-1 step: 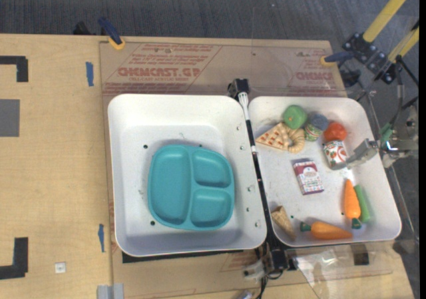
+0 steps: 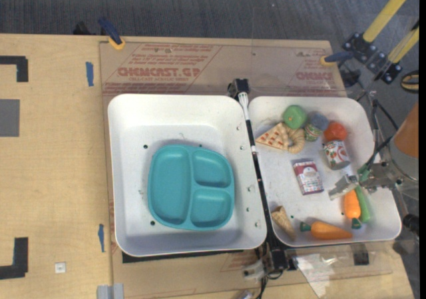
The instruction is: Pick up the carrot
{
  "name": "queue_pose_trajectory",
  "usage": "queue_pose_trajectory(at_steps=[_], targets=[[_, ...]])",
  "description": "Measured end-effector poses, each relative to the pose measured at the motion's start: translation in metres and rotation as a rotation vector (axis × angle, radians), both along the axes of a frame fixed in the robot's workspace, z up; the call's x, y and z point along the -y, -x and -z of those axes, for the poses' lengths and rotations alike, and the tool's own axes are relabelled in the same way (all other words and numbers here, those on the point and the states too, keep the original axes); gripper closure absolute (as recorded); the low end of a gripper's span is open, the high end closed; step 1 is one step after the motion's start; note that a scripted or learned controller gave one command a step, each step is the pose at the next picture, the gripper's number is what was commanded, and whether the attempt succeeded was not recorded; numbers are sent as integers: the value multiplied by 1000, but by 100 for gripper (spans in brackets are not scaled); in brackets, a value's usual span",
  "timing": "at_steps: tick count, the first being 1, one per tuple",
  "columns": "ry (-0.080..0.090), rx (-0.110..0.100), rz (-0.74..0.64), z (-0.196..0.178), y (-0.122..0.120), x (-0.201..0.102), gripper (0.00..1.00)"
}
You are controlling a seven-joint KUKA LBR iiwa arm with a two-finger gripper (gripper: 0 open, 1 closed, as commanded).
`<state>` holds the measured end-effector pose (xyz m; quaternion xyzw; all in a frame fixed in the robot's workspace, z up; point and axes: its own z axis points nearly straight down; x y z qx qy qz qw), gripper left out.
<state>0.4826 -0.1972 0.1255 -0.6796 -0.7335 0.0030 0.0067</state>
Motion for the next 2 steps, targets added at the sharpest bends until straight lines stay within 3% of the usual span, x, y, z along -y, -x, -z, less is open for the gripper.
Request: queue_pose_trajectory(at_steps=[1, 2], targets=[[5, 29, -121, 37, -4, 0, 0], [9, 32, -121, 29, -6, 2, 100]])
